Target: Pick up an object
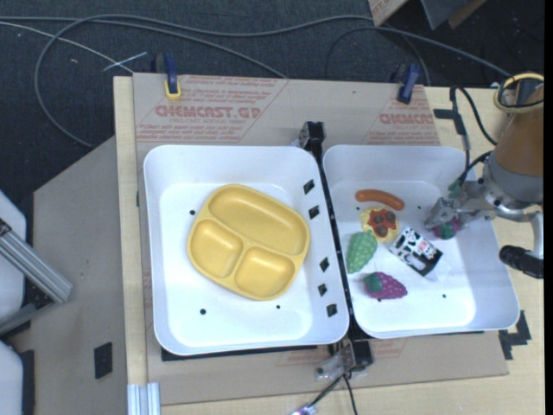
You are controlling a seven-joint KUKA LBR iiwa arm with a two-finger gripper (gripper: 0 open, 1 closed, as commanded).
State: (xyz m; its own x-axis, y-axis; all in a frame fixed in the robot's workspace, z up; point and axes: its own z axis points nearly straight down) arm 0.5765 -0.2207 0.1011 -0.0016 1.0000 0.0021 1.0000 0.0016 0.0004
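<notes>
The right bin [484, 305] holds several small toy items. An orange sausage [378, 199] lies at the back, with a red and yellow pizza slice [381, 221] just in front of it. A green leafy piece [361, 251] and a purple grape bunch [384, 285] sit nearer the front. A black and white object [416, 251] lies tilted in the middle. My gripper [448, 218] hangs low over the bin's right part, just right of and behind the black and white object. A small greenish spot shows at its tip, too small to identify.
The left bin [173, 309] carries a yellow divided plate [248, 241]. A black divider with clips [321, 232] runs between the bins. The grey arm with its orange band [521, 150] comes in over the right bin's right wall. Cables lie on the dark floor behind the bench.
</notes>
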